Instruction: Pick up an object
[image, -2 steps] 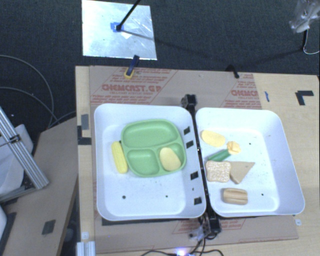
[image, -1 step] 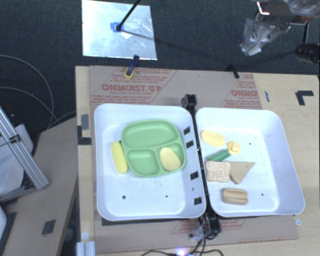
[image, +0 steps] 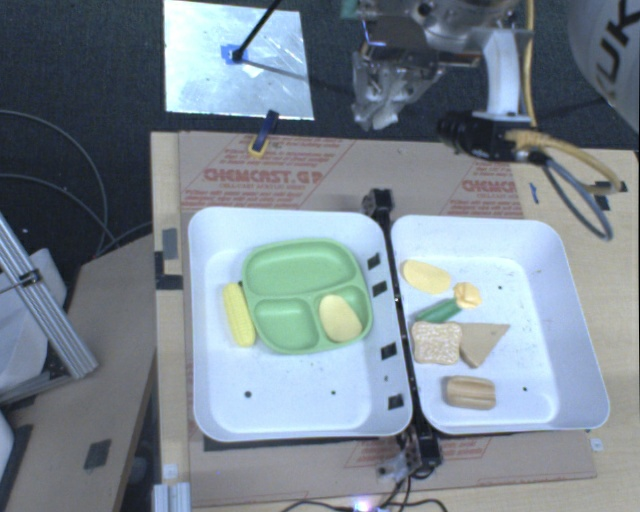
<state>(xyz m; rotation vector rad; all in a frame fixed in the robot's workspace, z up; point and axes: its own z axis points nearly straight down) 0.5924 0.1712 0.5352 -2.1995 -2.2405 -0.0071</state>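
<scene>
The claw (image: 380, 110) hangs at the top of the view, above the bench's far edge and beyond both bins, with nothing between its fingers and touching nothing. Whether its fingers stand apart or together cannot be told; they blur into one pale, shiny mass. The wrist above it is cut off by the frame's upper edge, and the claw points downward toward the brown board.

Below the claw and a little to its right, well apart from it, lies the right bin (image: 560, 250). In it, nearest the claw, a yellow oval piece (image: 427, 276) lies with its long axis running left to right, slightly tilted down at the right. Just beside it is a small yellow chunk (image: 467, 294). Below these, a green strip (image: 437, 311) slants up to the right, touching a speckled cracker square (image: 437, 342). A tan wedge (image: 483, 341) sits beside the cracker, its point aimed down. Farthest from the claw, a tan bread roll (image: 468, 392) lies lengthwise left to right.

Below and left of the claw, the left bin (image: 215, 400) holds a green divided plate (image: 290, 270) with a yellow oval (image: 340, 317) in its lower right compartment. A corn cob (image: 238, 314) lies just beside the plate's left rim, long axis near vertical.
</scene>
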